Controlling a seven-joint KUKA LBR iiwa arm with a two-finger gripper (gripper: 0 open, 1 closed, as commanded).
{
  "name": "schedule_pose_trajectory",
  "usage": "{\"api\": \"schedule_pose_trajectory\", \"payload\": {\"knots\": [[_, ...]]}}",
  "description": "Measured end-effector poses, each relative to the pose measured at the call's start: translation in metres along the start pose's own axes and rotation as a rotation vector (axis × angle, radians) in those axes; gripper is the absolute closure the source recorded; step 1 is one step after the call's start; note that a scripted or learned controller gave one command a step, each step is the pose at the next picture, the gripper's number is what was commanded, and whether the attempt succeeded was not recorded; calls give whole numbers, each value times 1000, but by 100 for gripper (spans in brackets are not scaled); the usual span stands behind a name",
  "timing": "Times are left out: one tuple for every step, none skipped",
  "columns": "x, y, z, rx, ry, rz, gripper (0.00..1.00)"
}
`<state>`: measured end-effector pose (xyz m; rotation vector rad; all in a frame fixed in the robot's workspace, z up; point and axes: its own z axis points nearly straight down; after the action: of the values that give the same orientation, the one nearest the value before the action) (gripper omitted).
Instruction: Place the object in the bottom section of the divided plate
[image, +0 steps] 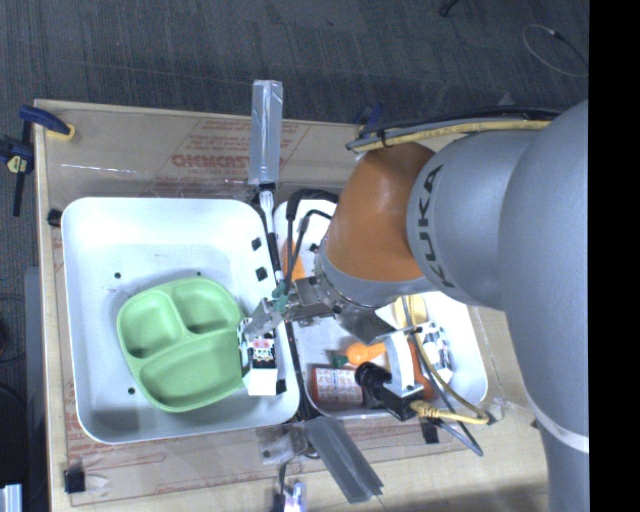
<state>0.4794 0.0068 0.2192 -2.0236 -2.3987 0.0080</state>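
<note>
A green divided plate (150, 362) lies in the left bin (100, 250), with two small sections at the back and one large section at the front. My gripper (260, 352) hangs just past the plate's right rim, close to the wall between the two bins. Something small and white with dark marks sits at its tip, and I cannot make out whether that is a held object or part of the gripper. The arm's orange band and grey wrist hide much of the right bin (470, 375).
In the right bin lie an orange piece (360, 352), a brown bottle with a label (335, 382), yellow items (415, 315) and another orange thing (297, 255) at the back. A grey bar (266, 130) stands behind the bins.
</note>
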Motion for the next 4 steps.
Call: {"api": "schedule_pose_trajectory", "payload": {"knots": [[0, 1, -10, 0, 0, -6, 100], [0, 1, -10, 0, 0, -6, 0], [0, 1, -10, 0, 0, -6, 0], [0, 1, -10, 0, 0, -6, 0]]}}
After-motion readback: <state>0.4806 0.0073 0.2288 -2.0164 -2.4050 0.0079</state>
